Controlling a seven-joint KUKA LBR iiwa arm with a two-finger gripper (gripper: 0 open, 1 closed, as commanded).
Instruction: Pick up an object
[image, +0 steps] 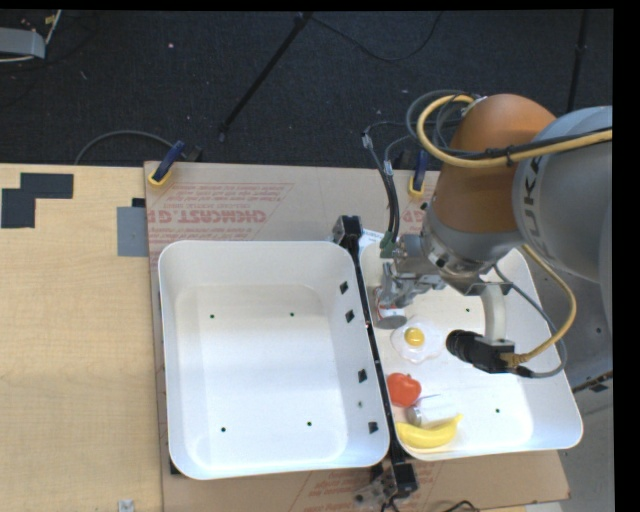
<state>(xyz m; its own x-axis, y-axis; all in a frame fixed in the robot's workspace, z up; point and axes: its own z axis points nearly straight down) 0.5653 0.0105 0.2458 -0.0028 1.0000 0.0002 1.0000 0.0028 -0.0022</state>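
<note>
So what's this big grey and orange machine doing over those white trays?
It is a robot arm meant to pick up an object. Its pincer is lowered into the right bin, close to the divider, just above a toy fried egg. A small red object, possibly a tomato, and a banana lie nearer the front edge. Nothing visibly sits between the fingers, so no pickup has happened yet. The left bin sits alongside.

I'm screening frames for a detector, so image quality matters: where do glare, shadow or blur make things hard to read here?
Camera view: the left bin is bright, nearly washed out, its walls faint; the arm's shadow darkens the right bin near the hand, which looks slightly blurred; the banana, the red object and the fried-egg toy read clearly; the background above the bench is very dark.
</note>
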